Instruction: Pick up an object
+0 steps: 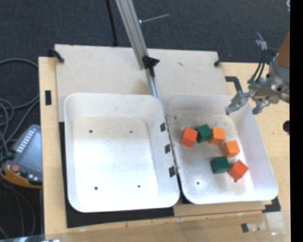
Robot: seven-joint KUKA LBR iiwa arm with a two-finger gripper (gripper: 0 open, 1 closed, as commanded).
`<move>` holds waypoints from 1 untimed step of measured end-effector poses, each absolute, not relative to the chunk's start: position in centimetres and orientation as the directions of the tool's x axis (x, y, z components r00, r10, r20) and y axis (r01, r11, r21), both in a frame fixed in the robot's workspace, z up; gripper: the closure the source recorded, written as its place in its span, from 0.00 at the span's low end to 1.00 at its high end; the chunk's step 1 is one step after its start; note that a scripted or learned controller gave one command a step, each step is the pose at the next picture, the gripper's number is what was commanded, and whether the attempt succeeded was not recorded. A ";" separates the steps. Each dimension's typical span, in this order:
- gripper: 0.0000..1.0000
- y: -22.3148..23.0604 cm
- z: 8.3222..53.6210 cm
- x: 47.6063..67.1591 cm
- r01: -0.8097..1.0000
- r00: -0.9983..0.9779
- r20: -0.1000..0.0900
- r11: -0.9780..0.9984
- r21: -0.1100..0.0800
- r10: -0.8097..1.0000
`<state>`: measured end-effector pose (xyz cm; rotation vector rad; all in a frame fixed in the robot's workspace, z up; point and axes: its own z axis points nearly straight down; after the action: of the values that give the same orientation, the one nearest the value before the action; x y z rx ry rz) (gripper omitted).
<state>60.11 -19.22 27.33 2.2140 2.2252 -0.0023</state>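
Gripper (246, 104) at right of frame, over the upper right rim of the right bin (265, 185). Fingers spread apart, nothing between them; one fingertip points left toward the bin interior, the other down and right. Appears raised above the bin rather than down among the blocks, though height is hard to judge from this slant.

Progress: judged as early. No block lifted; grasp not yet made. Left to do: choose a block, descend, close, lift.

Contents of right bin: six blocks in a loose cluster at centre. Orange block (189, 136) leftmost, green block (204, 132) touching it, a second orange block (217, 134) just beside that, a third orange block (230, 147) lower right, a second green block (220, 164) below, and a red-orange block (238, 170) lowest.

Nearest candidates lie below and left of the gripper in frame, near but clearly apart. Left bin (70, 135) holds no blocks.
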 end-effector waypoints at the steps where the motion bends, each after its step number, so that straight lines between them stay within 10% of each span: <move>1: 0.00 -19.3 13.0 57.4 1.000 -0.002 -0.005 0.002 0.012 1.000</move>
<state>57.37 -19.29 13.01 2.2109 2.2154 0.0083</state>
